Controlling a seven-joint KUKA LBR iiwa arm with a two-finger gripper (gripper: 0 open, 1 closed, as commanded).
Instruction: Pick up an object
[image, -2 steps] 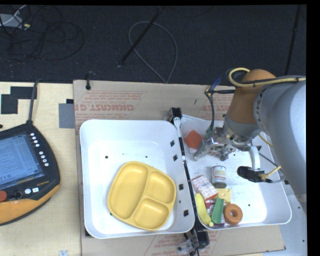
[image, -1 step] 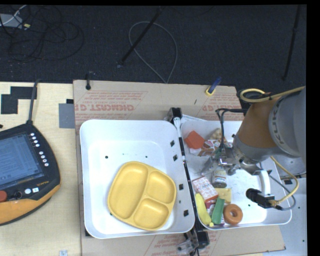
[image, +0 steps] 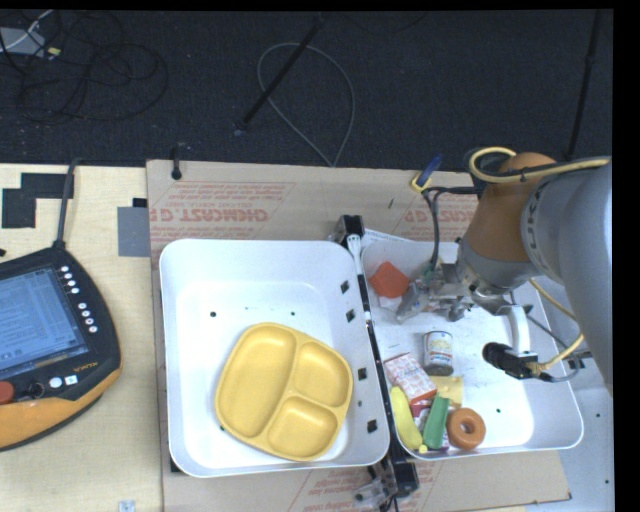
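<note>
Whether the jaws are released or clenched cannot be told: the gripper (image: 432, 298) is seen low over the right bin (image: 560, 425), just beside an orange block (image: 389, 281) at that bin's far left corner. A small can (image: 438, 352) is seen nearby, with a banana (image: 402, 415), a green object (image: 436, 424) and a ring-shaped doughnut (image: 465, 428) clustered along the near edge (touching or overlapping). A yellow divided tray (image: 283, 391) is held in the left bin (image: 200, 290).

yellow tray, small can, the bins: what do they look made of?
Yellow tray: likely moulded plastic, smooth with a soft sheen, one even colour, rounded compartment edges.
Small can: probably metal under a paper label; a greyish rim shows at the top.
Bins: thin white plastic by the look, with a rolled lip and faint gloss.
</note>
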